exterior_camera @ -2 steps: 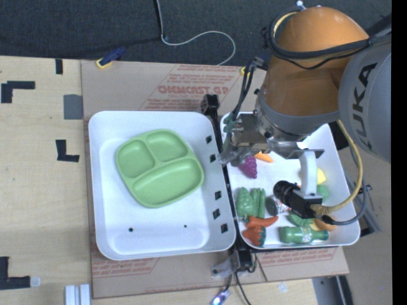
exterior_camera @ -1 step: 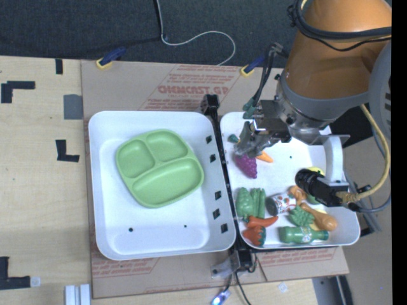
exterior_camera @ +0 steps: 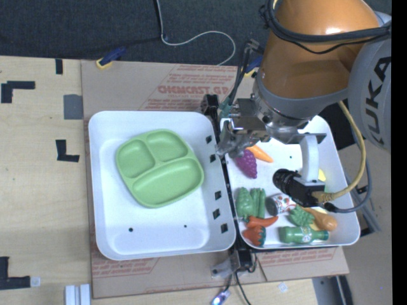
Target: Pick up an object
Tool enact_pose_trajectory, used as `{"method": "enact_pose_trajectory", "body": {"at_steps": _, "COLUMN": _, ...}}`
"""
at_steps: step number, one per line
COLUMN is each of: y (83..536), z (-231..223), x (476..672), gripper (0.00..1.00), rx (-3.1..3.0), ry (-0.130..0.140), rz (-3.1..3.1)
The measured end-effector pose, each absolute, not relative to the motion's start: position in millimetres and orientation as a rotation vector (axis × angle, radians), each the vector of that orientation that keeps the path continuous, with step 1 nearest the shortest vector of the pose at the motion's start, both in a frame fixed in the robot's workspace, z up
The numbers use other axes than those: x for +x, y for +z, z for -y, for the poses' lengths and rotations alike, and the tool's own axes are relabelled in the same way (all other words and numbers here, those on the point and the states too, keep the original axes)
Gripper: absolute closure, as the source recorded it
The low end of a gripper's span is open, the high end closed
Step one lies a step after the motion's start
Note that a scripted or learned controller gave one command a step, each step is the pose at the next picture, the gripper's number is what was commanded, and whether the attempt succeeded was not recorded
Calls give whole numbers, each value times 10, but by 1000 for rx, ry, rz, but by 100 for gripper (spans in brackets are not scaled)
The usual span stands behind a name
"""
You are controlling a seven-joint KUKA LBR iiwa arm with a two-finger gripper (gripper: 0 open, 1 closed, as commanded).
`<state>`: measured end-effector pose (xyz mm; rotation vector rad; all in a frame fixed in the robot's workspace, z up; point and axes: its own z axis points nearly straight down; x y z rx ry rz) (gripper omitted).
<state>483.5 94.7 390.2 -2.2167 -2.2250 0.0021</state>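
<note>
You have two bins [exterior_camera: 105, 234]: one green tray [exterior_camera: 160, 168] left, several toy foods right (grapes [exterior_camera: 247, 163] included); pincer [exterior_camera: 232, 137] grip unreadable.

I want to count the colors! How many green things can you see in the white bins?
4. A green divided plate lies in the left bin. In the right bin: a leafy green bunch, a green bottle near the front edge, and a small green piece above it. The arm may hide more.

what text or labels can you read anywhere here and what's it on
"KUKA", partly cut off, on the grey robot arm.
Red print on the brown cardboard sheet under the bins: too blurred to read.
Label on the small can in the right white bin: too small to read.
</note>
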Motion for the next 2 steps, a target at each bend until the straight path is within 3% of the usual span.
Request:
{"method": "enact_pose_trajectory", "body": {"at_steps": 1, "y": 4120, "z": -1163, "x": 4836, "gripper": 100, "rx": -2218, "ry": 1, "rz": 2225}}
{"method": "enact_pose_trajectory", "body": {"at_steps": 2, "y": 2731, "z": -470, "x": 4814, "gripper": 100, "rx": -2224, "ry": 23, "rz": 2207}}
